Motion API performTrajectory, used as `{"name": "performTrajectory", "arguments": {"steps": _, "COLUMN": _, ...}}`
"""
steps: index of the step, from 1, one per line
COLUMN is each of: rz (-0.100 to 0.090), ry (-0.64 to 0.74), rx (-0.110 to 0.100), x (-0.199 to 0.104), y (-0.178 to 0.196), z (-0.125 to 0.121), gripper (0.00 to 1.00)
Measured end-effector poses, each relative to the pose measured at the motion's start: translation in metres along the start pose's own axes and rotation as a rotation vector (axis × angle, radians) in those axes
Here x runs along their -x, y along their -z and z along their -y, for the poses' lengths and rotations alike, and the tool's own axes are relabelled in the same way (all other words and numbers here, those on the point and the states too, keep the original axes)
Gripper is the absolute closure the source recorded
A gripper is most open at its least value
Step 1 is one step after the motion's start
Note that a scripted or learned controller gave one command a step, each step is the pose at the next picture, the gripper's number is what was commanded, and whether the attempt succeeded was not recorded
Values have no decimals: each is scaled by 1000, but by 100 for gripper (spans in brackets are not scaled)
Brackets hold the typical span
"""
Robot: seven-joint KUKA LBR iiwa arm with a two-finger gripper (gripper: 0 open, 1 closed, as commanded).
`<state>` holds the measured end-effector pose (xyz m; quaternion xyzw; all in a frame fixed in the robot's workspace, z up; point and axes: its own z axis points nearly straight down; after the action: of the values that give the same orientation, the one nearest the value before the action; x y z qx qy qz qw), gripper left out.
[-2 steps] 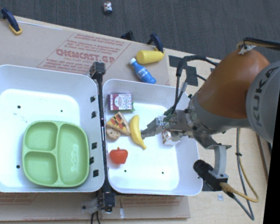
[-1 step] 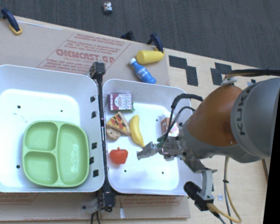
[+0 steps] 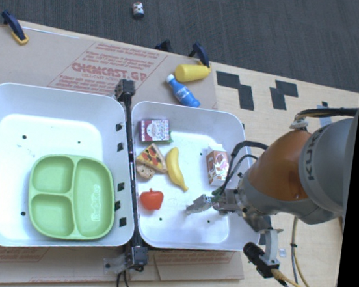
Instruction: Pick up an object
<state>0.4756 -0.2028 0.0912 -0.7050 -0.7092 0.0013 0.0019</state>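
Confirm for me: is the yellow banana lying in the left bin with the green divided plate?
No, the yellow banana lies in the right white bin, while the green divided plate sits in the left white bin.

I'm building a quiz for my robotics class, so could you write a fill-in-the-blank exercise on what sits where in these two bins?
1. The green divided plate lies in the ____ bin.
2. The banana lies in the ____ bin.
3. The red tomato sits just ____ the pizza slice in the picture.
4. The gripper hovers over the ____ bin.

Missing words: left; right; below; right
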Motion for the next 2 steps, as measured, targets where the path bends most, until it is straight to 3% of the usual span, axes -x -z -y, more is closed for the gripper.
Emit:
{"name": "performTrajectory", "arguments": {"steps": 1, "rz": 1, "ry": 2, "rx": 2, "x": 8, "y": 1, "z": -43, "gripper": 0}}
{"name": "performTrajectory", "arguments": {"steps": 2, "rz": 0, "ry": 2, "rx": -6, "x": 9, "y": 1, "z": -167, "gripper": 0}}
